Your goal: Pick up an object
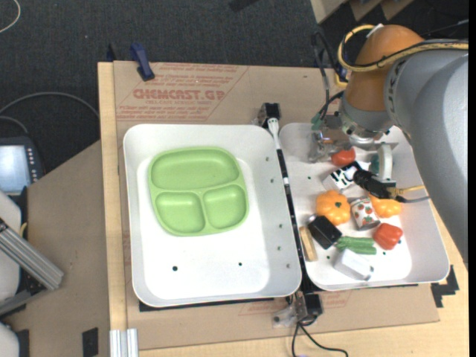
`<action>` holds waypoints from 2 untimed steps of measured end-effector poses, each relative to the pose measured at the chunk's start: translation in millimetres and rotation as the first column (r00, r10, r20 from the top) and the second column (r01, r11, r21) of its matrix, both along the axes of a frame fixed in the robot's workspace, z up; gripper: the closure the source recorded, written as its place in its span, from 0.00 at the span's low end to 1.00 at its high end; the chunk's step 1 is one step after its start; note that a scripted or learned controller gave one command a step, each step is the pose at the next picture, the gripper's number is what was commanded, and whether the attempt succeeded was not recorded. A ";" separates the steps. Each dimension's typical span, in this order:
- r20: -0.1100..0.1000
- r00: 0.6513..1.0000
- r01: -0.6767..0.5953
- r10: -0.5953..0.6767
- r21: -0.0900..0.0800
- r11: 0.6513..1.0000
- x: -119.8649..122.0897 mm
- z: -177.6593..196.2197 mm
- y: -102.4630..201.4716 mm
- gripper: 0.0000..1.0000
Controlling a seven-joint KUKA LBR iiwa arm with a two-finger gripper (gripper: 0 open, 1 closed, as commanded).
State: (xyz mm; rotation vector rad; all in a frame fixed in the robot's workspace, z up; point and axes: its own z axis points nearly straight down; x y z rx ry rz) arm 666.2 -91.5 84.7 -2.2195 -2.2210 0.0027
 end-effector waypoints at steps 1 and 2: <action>0.010 1.000 -0.011 0.011 0.006 1.000 -48.3 107.7 111.8 1.00; -0.004 1.000 0.002 -0.002 0.001 1.000 -105.0 99.9 107.3 1.00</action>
